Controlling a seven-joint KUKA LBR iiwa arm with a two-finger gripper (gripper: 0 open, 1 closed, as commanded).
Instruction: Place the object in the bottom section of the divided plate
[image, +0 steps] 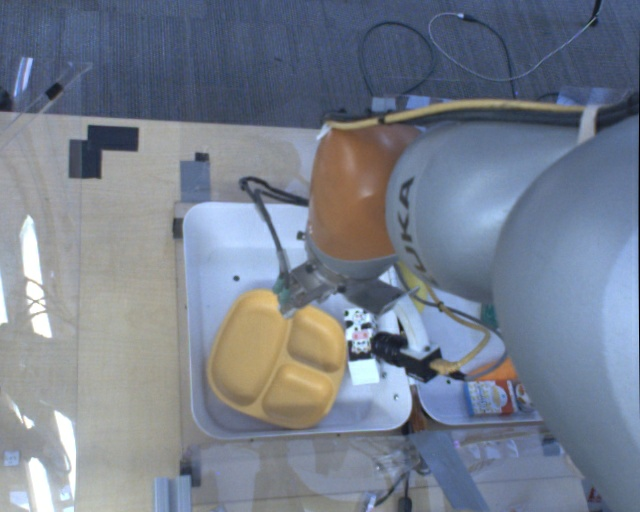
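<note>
Plate (275, 360), yellow and divided, lies in my left white bin (205, 260) on the counter (100, 300), with the tool (297, 292) at its upper rim; whether the tool grips I cannot tell

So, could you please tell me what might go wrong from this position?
1. The claw sits at the yellow plate's top rim, so lowering further could hit or shove the plate.
2. The plate lies angled in the left bin, so an object could land in the wrong section.
3. The black cable near the wrist might snag.
</note>
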